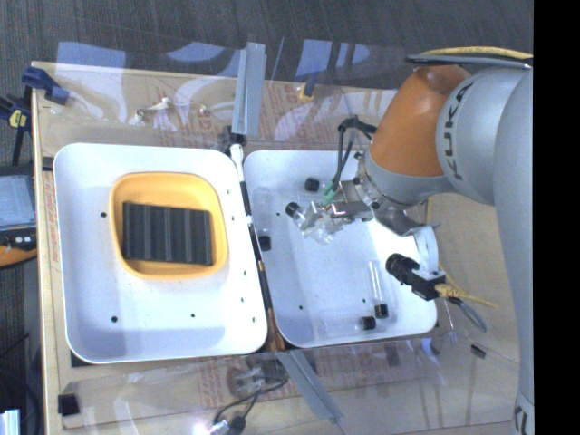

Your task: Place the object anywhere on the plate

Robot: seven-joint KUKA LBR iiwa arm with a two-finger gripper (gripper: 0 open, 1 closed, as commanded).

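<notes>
A yellow plate (165, 183) with a dark ridged middle (169, 234) lies in the left bin (136, 324). My gripper (322, 216) hangs low over the back half of the right bin (317, 288), far to the right of the plate. A small black piece (293, 210) lies just left of the gripper, and another (312, 185) sits just behind it. Whether either one touches the gripper cannot be made out. The gripper tip looks pale and blurred against the white floor.
Two more small black pieces (381, 312) (368, 323) rest near the right bin's front edge, with a thin clear rod (373, 279) beside them. A dark clip (264, 241) sits on the wall between the bins. The arm's bulk (453, 143) covers the right bin's back right corner.
</notes>
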